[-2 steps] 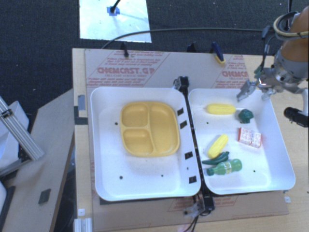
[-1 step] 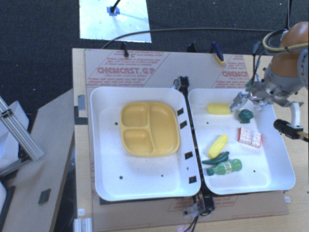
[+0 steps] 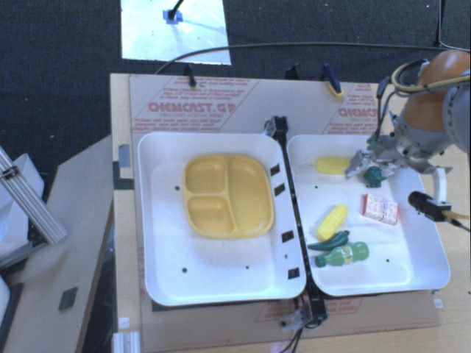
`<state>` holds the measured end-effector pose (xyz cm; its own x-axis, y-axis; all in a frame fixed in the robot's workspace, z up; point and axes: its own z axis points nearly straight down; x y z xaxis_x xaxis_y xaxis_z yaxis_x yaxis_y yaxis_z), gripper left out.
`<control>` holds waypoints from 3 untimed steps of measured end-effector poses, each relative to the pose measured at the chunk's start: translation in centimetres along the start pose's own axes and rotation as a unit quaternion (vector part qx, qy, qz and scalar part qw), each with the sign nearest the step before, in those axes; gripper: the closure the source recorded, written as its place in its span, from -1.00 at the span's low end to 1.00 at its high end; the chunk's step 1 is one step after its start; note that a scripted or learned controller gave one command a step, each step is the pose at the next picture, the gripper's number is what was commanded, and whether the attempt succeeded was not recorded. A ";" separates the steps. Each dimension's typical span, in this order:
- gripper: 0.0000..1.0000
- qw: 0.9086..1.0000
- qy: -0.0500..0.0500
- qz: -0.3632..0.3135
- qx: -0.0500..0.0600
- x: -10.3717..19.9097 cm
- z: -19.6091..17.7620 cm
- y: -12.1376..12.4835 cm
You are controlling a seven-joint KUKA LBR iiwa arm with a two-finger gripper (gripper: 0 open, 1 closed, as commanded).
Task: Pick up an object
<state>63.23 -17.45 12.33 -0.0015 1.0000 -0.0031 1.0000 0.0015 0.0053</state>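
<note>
Here, end effector [image 3: 366, 166] grip unclear, touching teal object [image 3: 373, 173], beside yellow piece [image 3: 332, 166]

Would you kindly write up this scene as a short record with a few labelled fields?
left bin: holds a yellow divided plate
right bin: yellow block, corn cob, green bottle, dark green pepper, red-and-white box, small teal object
gripper: low over the right bin's far side, beside the yellow block and teal object
grasp: nothing visibly held
</note>
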 end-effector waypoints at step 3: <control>1.00 1.000 0.001 -0.001 0.000 -0.1 -1.8 0.8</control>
<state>64.00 -17.59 14.12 -0.0043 1.0000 -0.0015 1.0000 0.0043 0.0059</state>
